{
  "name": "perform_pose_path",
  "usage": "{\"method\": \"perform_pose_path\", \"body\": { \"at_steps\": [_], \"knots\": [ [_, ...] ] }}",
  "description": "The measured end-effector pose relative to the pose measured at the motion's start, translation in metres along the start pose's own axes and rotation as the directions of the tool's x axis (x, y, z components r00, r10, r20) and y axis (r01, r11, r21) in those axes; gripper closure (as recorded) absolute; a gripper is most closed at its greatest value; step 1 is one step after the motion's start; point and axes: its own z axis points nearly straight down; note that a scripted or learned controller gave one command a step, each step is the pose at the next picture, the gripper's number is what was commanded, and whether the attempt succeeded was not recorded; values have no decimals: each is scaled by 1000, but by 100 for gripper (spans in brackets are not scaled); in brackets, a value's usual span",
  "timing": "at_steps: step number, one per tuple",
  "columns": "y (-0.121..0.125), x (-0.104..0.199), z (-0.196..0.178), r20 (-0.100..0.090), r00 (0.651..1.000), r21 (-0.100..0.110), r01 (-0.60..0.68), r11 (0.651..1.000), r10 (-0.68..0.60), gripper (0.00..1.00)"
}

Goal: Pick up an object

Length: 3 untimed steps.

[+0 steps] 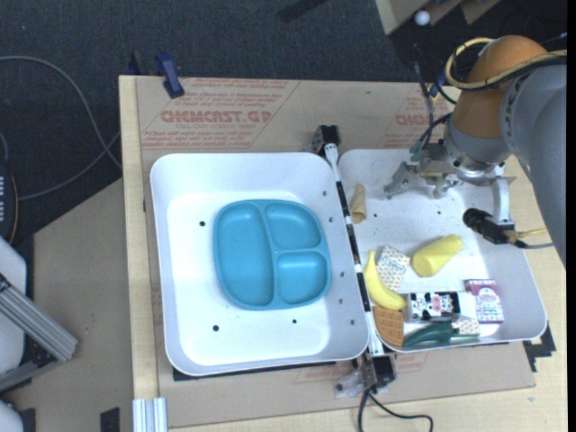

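Several small things crowd the near end of the right bin: a green-handled tool against the front wall, a black-and-white carton and a pink-topped packet just behind it, and a waffle-like piece in the near-left corner. A banana lies along the left wall, touching a patterned pouch, with a yellow lemon-shaped object just beside that. A tan cylinder rests farther back by the divider. The left bin carries a blue divided plate. At the far end the claw hangs over bare bin floor, grasping nothing; whether it is spread or clenched cannot be told. Both bins sit on the surface.
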Motion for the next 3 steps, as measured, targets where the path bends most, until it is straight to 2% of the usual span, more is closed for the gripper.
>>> {"method": "perform_pose_path", "body": {
  "at_steps": [1, 2, 3],
  "knots": [
    [-59, 10, -85, -1, 1000, -2, -1, 1000, 1, 0],
    [-122, 32, -2, -1, 1000, -4, 0, 1000, 0, 0],
    [-159, 6, -3, 2, 1000, -14, -1, 1000, 1, 0]
  ]
}}
